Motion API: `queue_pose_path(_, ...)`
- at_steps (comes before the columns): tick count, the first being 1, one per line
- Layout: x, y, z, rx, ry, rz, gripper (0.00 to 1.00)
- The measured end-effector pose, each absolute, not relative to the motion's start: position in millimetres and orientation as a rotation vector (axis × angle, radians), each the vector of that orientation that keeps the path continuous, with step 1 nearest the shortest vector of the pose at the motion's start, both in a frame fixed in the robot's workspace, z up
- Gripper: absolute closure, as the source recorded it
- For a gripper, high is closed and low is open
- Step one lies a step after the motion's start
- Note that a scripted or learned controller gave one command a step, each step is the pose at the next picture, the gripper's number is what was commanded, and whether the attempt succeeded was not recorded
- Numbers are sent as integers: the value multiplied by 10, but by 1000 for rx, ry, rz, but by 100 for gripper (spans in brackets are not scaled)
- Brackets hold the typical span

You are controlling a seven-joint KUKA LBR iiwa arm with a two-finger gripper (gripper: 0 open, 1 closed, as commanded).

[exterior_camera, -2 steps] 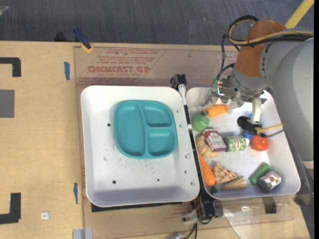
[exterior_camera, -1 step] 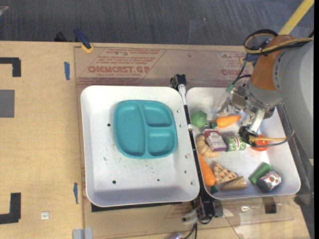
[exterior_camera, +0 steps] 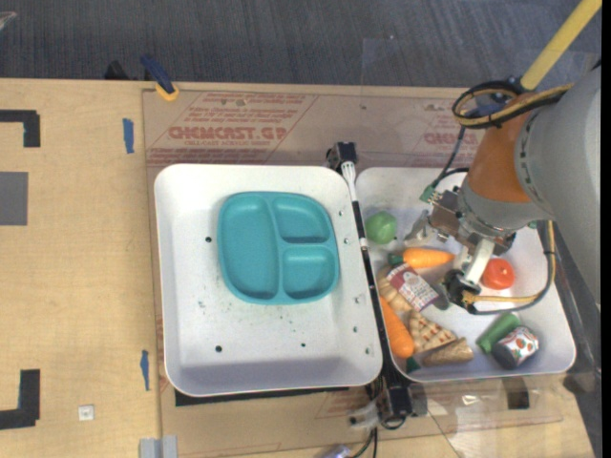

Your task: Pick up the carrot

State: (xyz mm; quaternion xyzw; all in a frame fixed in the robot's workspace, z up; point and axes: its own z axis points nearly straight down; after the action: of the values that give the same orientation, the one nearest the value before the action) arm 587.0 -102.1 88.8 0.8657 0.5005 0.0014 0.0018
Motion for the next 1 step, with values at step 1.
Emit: queue_pose_path(1,5347,-1122,895,2954,1049,18,0)
